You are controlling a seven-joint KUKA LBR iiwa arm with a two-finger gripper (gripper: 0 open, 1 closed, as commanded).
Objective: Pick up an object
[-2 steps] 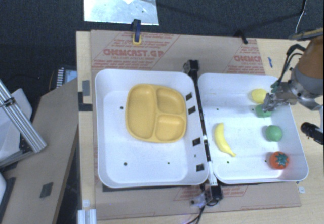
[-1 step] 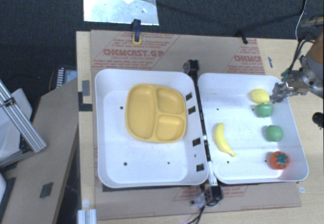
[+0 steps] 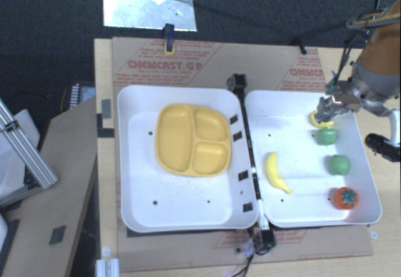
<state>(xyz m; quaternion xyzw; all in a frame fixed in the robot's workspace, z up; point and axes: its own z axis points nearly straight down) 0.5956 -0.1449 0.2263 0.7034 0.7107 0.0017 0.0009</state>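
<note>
Two white bins side by side on the desk (image 3: 106,219), a black divider strip (image 3: 245,144) btwn them. Left bin (image 3: 135,207) carries a yellow sectioned plate (image 3: 191,139), lying flat near its middle. Right bin (image 3: 294,213) has the rest: a banana (image 3: 276,173) toward the left-centre, long axis running roughly top-to-bottom w/ a slight tilt, lower tip pointing toward the bin's near right. Down the right side, a column: small yellow piece (image 3: 321,121) at top, green fruit (image 3: 325,136) just below and touching it, round green item (image 3: 338,164) next, red tomato-like one (image 3: 344,198) at the near corner. Tool (image 3: 327,108) sits right over the yellow piece, arm (image 3: 379,62) coming in from the right. Can't tell its state, too blurred. Banana well apart from the column, nothing crowding it.
</note>
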